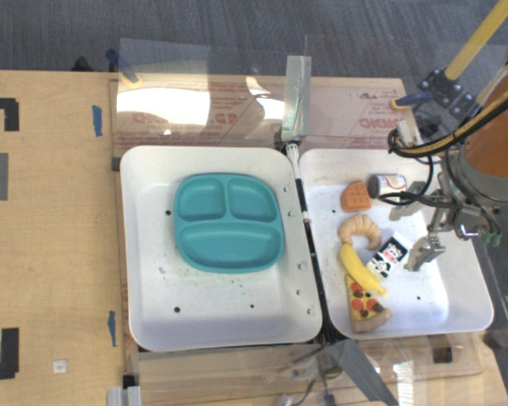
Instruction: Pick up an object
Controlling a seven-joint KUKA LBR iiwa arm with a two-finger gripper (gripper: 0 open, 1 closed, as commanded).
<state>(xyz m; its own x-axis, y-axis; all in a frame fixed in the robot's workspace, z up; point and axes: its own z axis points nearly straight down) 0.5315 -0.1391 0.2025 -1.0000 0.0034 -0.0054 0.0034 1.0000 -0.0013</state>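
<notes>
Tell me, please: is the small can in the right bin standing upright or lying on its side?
Lying on its side. The can shows its long silver body stretched left to right on the right bin floor, beside the orange cookie.

A banana (361,268) is lying diagonally in the right bin (466,307), yellow, its lower end touching a pizza slice (366,305) that is pointing up toward it. A croissant (361,229) is curling just above the banana's top end. An orange cookie (355,196) is sitting above that, with a can (388,183) lying on its side just beside it. A small black-and-white carton (389,256) is resting right of the banana.
</notes>
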